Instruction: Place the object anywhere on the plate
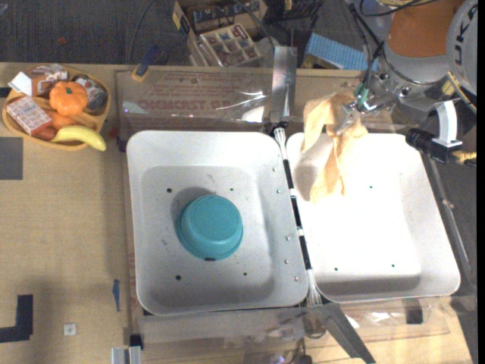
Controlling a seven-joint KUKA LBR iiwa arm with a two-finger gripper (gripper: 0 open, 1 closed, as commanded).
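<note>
On my feed the wooden bench (61, 226) spans the whole view, and on it sit the two shallow white plastic bins side by side. The left bin (151, 165) holds the round teal plastic plate (211, 226), which lies slightly below the bin's centre with bare white floor all around it. The right bin (394, 226) touches the left one along their shared rims.

The grey arm with its orange band (424, 21) comes in at the upper right, bending down over the far edge of the right bin. Its two-finger gripper (350, 118) is clamped on the top of a pale cream and yellow crumpled cloth (324, 158); I can see the fabric pinched between the fingers.

The cloth hangs from that pinch with its long axis running roughly up and down the view, tilted a little so the lower end points toward the near left. Its upper folds bunch beside the gripper, and the loose tail drapes over the upper left corner of the right bin, close to the dividing rims. It is well apart from the plate.

At the far left of the bench sits a small yellow bowl of toy food (53, 108), with an orange pumpkin (68, 97) and a yellow banana (79, 136).
</note>
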